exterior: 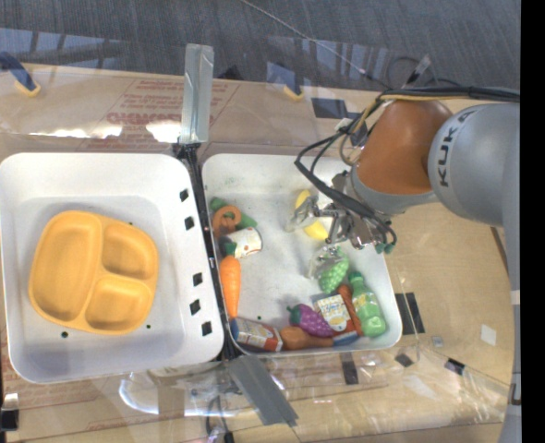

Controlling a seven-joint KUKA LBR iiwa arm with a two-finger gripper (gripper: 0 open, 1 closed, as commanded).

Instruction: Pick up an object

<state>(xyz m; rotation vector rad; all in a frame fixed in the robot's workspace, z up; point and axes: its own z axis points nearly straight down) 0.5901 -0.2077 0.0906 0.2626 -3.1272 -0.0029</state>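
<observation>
Left bin (14, 247) carries a yellow divided plate (92, 270), nothing else seen in it. Right bin (272, 169) carries the toy foods: carrot (230, 284) along its left wall, grapes (313, 319), green bottle (369, 314) and others crowded at the near edge, a yellow piece (302, 198) near the middle. Pincer (342, 233) sits low in the right bin, just above a green toy (332, 273); cannot tell how its grasp stands, nothing visibly held. Judgement: pick not yet done, grasp and lift both remain. Surface (88, 109) is brown board under taped clear film; dark carpet floor (88, 7) beyond
</observation>
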